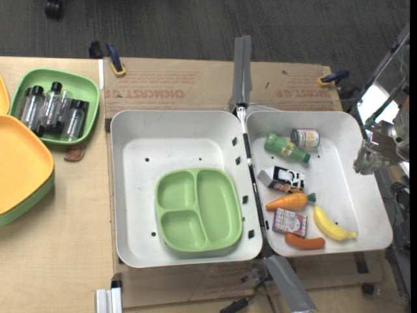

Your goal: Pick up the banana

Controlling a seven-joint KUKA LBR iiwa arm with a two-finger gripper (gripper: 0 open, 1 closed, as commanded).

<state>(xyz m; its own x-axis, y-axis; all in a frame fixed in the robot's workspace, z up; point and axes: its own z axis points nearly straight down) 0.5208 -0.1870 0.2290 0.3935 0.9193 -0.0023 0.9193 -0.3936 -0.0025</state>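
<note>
The yellow banana (333,225) lies in the right bin (345,175), near its front right corner, curved and flat on the floor. Just left of it are a pink packet (290,222) and a red sausage (304,242). My gripper (366,160) hangs at the bin's right rim, above and to the right of the banana and well apart from it. Nothing shows in the gripper.
An orange carrot (288,201), a black-and-white packet (285,178), a green bottle (287,147) and a small can (305,137) also lie in the right bin. The left bin (130,175) holds a green divided plate (197,209). A green tray of bottles (55,106) and orange plates (19,168) sit far left.
</note>
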